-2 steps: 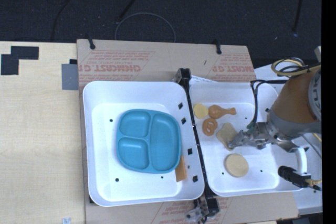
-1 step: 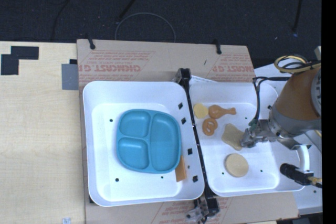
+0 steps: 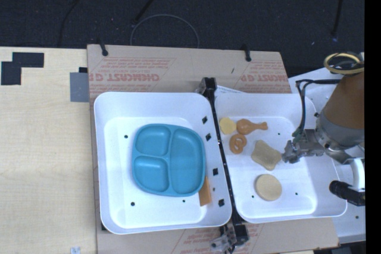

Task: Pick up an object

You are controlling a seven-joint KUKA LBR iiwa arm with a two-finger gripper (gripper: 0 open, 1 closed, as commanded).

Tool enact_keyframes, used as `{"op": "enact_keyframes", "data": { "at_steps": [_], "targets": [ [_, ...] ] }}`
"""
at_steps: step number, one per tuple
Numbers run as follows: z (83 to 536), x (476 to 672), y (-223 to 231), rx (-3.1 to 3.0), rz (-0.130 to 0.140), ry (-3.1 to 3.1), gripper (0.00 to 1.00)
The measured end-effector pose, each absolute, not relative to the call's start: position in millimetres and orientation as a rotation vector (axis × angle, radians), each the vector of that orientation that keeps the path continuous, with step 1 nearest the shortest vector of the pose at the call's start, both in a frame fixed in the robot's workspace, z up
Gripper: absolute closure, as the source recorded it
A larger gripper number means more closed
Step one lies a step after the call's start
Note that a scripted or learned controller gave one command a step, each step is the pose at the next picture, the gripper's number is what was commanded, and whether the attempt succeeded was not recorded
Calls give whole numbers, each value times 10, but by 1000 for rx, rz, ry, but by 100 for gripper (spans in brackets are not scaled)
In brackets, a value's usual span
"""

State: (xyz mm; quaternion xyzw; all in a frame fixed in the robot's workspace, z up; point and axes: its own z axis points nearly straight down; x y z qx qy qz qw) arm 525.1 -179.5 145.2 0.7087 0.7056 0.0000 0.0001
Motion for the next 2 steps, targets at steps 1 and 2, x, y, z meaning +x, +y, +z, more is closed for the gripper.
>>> {"op": "enact_keyframes", "data": {
  "at_steps": [1,2],
  "targets": [
    [2060,5246,-1734,2218,3,2221,100],
    [2582,5255,-1743,2218,3,2221,100]
  ]
}}
